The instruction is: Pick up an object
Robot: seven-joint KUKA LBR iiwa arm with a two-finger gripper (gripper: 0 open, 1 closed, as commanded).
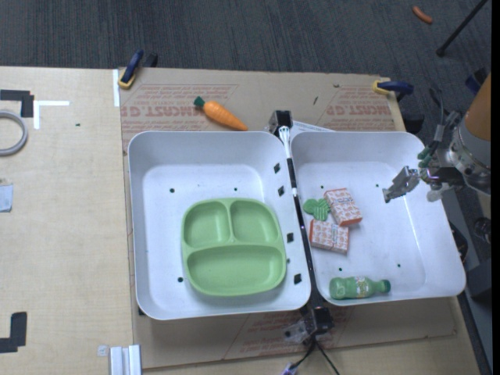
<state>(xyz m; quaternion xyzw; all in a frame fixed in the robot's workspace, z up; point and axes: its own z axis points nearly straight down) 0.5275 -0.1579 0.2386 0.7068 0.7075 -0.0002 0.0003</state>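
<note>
Bench: cardboard sheet (258, 100) under two shallow white bins set side by side, touching along a clipped middle seam.
Left bin (148, 233): holds a light green divided plate (233, 246) with three compartments, lying flat near the bin's middle.
Right bin (414, 241): holds two small red-and-white snack boxes (336, 221), one leaning over the other, with a small green toy piece (316, 207) touching them on the left; a green bottle (357, 287) lies on its side near the front wall, cap pointing right.
Behind the bins: a toy carrot (221, 113) lies on the cardboard, well apart from everything else.
Arm: reaches in from the right, over the right bin's far right side.
Gripper (402, 184): hangs above bare bin floor, well right of the boxes; nothing between its fingers, and whether they are spread or pressed together I cannot tell.
</note>
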